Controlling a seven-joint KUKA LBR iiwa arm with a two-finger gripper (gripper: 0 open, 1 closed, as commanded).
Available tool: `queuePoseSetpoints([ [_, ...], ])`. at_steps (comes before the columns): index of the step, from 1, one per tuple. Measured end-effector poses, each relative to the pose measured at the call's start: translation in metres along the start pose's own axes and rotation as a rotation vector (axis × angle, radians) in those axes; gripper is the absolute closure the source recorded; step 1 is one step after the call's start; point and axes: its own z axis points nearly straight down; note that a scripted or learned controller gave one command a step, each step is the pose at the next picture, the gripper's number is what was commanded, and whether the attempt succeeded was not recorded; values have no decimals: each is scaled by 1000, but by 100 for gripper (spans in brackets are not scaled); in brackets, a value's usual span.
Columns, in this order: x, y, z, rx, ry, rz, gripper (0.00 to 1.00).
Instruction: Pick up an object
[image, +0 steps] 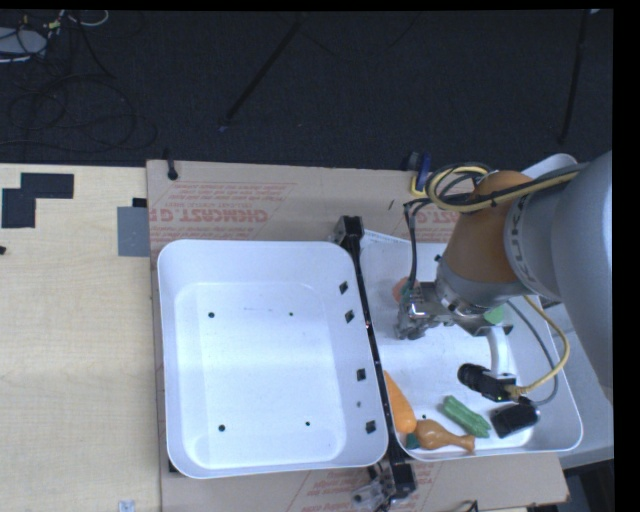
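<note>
My gripper (412, 324) hangs low over the left-middle of the right bin (560, 425), close to its floor. No object shows in it. A small reddish thing (399, 290) peeks out just above and left of it. A green bit (492, 316) shows to its right, partly hidden by the wrist. Toward the front of the bin lie an orange carrot (399, 400), a tan gourd-shaped piece (444, 436), a green stick (466, 416) and a black block (516, 419).
The left bin (170, 330) stands next to the right bin, and a black divider (362, 330) runs between them. The arm's bulk covers the right bin's back right. Cardboard lies under both bins.
</note>
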Motion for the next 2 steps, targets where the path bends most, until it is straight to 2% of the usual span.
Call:
queuePoseSetpoints([
  [1, -2, 0, 0, 0, -1, 3, 0],
  [2, -29, 51, -1, -6, -3, -1, 0],
])
